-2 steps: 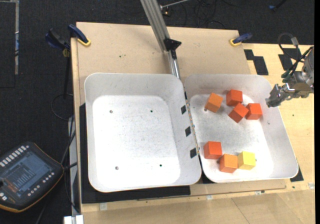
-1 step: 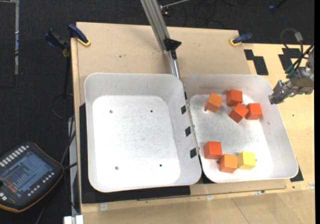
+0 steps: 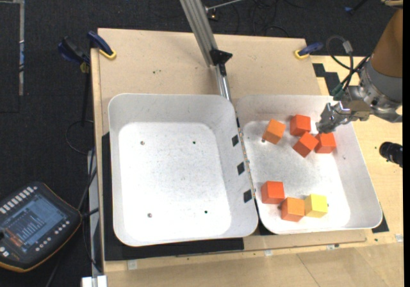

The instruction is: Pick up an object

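No legible brand, label or writing made out. Two-finger gripper (image 3: pixel 327 122) seen low over right shallow white bin (image 3: pixel 359 170), tips just above red-orange cube (image 3: pixel 326 143); finger gap too small/blurred, open or closed cannot be told. Nothing seen held. Cluster w/ 3 more orange/red cubes (image 3: pixel 300 125) alongside. Near front rim: red cube (image 3: pixel 273 191), orange cube (image 3: pixel 293 208), yellow cube (image 3: pixel 316 204). Left white bin (image 3: pixel 122 125) beside.

Seven small blocks are seen in the right bin (image 3: pixel 359 170). Near its far edge, a light orange block (image 3: pixel 274 131), a red-orange block (image 3: pixel 300 125), a tilted red block (image 3: pixel 306 145) and another red block (image 3: pixel 326 143) are clustered. Near its front edge, a red block (image 3: pixel 273 191), an orange block (image 3: pixel 293 208) and a yellow block (image 3: pixel 316 205) are grouped, the last two touching.
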`<action>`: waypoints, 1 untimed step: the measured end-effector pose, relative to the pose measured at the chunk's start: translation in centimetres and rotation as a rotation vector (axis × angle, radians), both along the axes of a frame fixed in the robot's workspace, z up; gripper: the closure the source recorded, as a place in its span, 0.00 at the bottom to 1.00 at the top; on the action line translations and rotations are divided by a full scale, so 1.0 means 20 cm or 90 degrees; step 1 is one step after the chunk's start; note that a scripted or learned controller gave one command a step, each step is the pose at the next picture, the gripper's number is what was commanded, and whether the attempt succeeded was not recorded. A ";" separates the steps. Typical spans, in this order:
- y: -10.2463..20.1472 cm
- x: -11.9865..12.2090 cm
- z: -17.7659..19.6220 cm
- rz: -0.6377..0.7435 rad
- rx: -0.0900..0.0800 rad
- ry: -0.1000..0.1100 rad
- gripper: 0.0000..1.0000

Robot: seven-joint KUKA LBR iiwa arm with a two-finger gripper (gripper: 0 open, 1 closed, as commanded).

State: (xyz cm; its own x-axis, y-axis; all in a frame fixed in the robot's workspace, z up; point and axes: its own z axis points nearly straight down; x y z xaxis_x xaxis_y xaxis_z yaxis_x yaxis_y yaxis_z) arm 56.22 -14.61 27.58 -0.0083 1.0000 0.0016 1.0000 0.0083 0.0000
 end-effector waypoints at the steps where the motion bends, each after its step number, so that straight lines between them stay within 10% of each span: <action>1: 0.32 0.01 -0.04 0.001 0.000 0.000 1.00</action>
State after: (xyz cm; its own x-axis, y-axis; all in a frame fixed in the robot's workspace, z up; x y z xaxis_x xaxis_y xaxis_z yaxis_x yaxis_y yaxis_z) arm 56.40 -8.30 26.77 -0.0092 1.0000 0.0021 1.0000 0.0092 0.0001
